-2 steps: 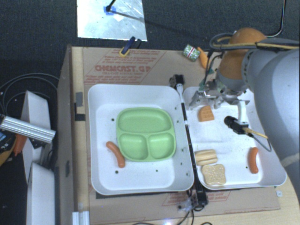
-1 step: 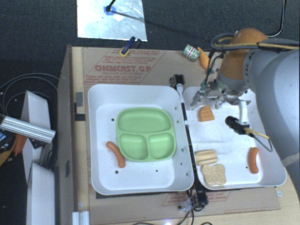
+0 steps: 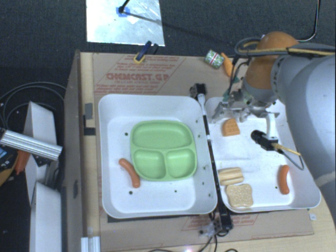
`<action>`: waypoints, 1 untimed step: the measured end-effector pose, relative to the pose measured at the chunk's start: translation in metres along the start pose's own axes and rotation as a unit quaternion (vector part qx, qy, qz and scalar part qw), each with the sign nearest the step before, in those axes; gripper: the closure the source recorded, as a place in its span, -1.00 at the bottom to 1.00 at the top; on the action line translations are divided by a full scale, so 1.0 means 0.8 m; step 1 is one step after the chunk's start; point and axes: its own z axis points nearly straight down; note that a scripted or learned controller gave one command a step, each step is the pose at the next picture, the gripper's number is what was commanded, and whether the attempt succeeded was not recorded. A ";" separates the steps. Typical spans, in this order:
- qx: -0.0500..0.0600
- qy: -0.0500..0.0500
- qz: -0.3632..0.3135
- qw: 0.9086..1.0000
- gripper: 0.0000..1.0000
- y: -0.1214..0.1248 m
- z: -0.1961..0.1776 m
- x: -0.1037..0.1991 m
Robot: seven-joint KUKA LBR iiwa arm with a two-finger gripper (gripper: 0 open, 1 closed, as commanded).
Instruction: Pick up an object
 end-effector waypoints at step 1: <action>0.000 0.000 0.001 1.000 -1.00 0.000 0.000 -0.004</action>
